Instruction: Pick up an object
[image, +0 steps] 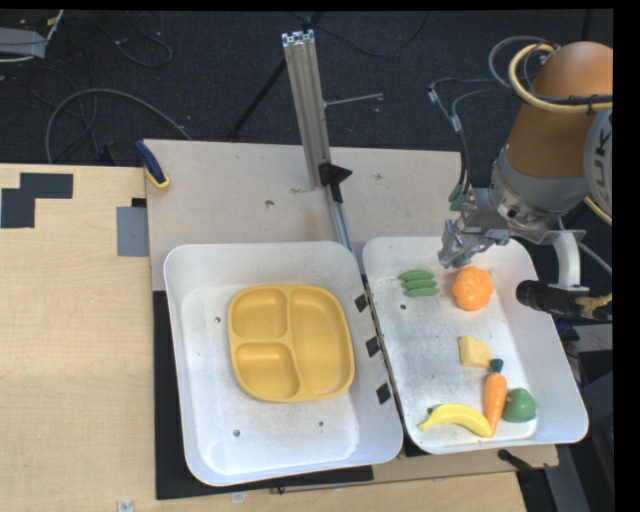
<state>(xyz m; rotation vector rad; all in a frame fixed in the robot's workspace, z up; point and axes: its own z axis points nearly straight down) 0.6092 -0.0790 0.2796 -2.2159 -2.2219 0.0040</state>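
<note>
I see tool (466, 250) at upper right of frame, over right bin (560, 420). Orange fruit (473, 289) lies just below tool, slightly right. Finger state: cannot tell.

Two white bins side by side on bench. Left bin (190, 300): yellow divided tray (291, 341), three compartments. Right bin (420, 380): green pea pods (419, 283) near top, orange fruit (473, 289) just right of them, yellow wedge (474, 351) mid-bin, carrot (494, 396), green round item (520, 405) and banana (458, 419) clustered at near edge. Gripper (462, 250) over bin's far edge, just above the orange; nothing seen betw. fingers.
</note>
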